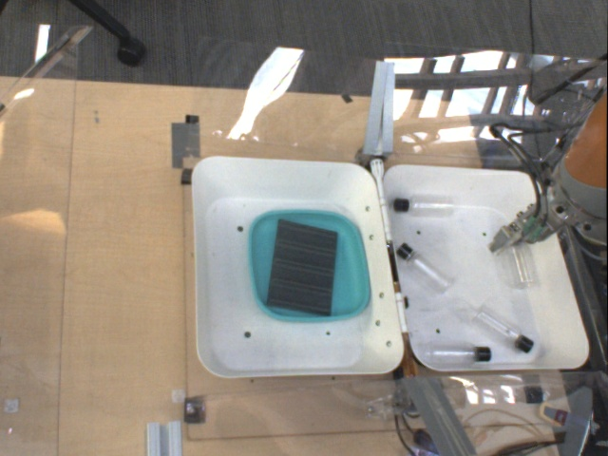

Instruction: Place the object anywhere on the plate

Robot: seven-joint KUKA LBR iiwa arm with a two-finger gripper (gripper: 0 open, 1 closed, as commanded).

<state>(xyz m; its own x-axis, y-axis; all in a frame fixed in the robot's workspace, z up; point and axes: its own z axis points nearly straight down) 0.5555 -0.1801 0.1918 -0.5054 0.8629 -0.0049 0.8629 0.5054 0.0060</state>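
**Camera view: dark pad on the teal plate, gripper over the right bin**

The bench (95, 283) is pale wood under a clear glossy sheet that catches bright window reflections along the top and near the lower right. Beyond it lies dark grey carpet (237, 17), with a black chair leg and castor (128, 53) at upper left. A grey metal post (380, 107) stands at the seam between the two bins.

The left bin (214, 283) holds a teal plate (356, 288) in its middle. A dark, ribbed rectangular object (303, 266) lies flat on the plate, slightly tilted, fully inside the plate's rim.

The right bin (570, 335) holds several clear tubes with black caps (423, 266), scattered apart: one near the top left, one at left centre, others along the lower edge and lower right.

The gripper (514, 234) hangs over the right bin's upper right part, pointing down and left, with nothing seen between its fingers. Whether they are spread or closed cannot be told.
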